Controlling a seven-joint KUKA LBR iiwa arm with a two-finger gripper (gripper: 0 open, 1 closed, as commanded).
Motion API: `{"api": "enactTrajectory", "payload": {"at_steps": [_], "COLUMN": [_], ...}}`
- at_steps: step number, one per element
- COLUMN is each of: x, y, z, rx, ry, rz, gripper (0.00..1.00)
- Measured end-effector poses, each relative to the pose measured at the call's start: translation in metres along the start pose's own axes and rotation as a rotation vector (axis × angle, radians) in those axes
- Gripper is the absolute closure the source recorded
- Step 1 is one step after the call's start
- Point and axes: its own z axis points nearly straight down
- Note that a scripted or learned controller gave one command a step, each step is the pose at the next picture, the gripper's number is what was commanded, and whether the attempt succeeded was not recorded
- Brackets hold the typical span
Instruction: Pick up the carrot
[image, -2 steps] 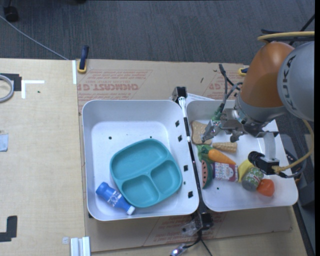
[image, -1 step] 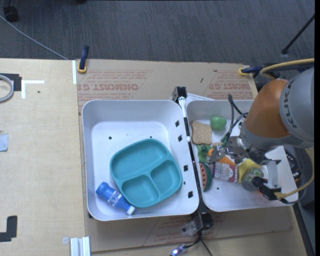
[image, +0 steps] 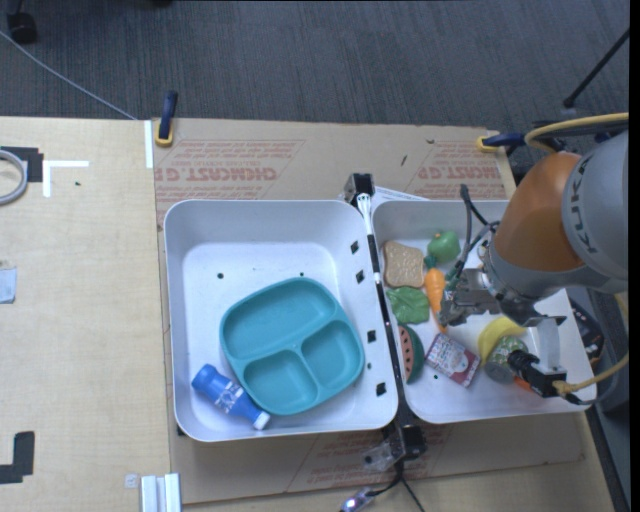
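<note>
Cardboard sheeting covers the bench (image: 80, 330) under two white bins, with dark carpet along the top of the frame. Inside the left bin (image: 185, 300) lie a teal divided plate (image: 290, 345) and a blue bottle (image: 228, 396). Toward the middle of the right bin (image: 440, 400), near its left wall, the carrot (image: 434, 290) lies between a slice of bread (image: 404, 264) and the gripper (image: 452, 303), just right of it; whether the fingers are spread or pressed together cannot be told. A green leafy piece (image: 408, 303), a watermelon slice (image: 410, 352), a red packet (image: 450, 360) and a yellow fruit (image: 497, 338) lie nearby.
</note>
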Motion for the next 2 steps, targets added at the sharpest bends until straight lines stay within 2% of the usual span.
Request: {"api": "enactTrajectory", "payload": {"at_steps": [1,2], "x": [0.0,-0.003], "y": [0.0,0.028], "z": [0.0,0.018], "rx": [0.0,-0.002], "ry": [0.0,0.0], "rz": [-0.001,-0.005], "gripper": [0.0,0.0]}}
